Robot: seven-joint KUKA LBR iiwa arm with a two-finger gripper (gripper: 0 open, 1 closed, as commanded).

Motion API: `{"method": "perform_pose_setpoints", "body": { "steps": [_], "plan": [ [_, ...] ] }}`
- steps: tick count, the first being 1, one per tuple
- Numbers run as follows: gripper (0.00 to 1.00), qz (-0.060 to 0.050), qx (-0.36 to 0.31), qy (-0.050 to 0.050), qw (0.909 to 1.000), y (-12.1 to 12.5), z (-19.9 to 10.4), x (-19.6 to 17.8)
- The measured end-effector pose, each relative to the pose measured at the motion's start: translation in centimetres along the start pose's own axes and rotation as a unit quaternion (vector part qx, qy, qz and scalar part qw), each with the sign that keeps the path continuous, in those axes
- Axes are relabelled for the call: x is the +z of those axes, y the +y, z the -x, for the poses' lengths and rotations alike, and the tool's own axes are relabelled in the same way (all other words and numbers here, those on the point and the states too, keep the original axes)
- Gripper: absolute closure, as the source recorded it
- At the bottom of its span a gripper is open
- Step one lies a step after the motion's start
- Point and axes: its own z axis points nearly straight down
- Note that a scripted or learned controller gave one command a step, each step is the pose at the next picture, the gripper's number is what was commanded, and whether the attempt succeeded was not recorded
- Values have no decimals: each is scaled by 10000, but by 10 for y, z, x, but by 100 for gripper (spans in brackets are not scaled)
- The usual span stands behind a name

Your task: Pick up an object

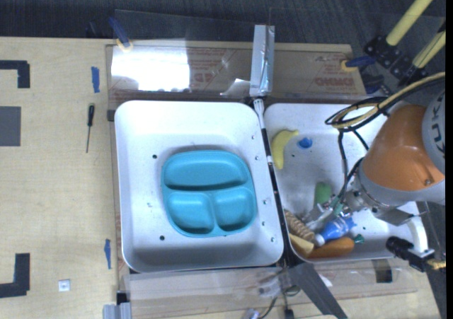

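Observation:
The right bin holds several small objects. At its far left lie a yellow banana-shaped piece and a small blue piece. A green object, a blue and white bottle, an orange carrot-like piece and a brown bristly item crowd its near left corner. My gripper is low in that corner, just right of the green object and directly above the bottle. The wrist with its orange band hides the middle and right of the bin floor.
The left bin bears a light blue divided plate in its middle. A thin divider wall separates the two bins. Black cables loop over the right bin's far side. A clear panel stands behind the bins.

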Motion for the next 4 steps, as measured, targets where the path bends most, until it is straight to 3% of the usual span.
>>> {"method": "perform_pose_setpoints", "body": {
  "steps": [1, 2, 3, 4],
  "plan": [
    [0, 4, -648, 0, 9979, 49, 38, 1],
    [0, 1, -379, -4, 9993, 52, 20, 1],
    [100, 36, -375, -16, 9993, 54, 20, -12],
    [100, 5, 181, 6, 9998, 112, -12, -99]
  ]
}}
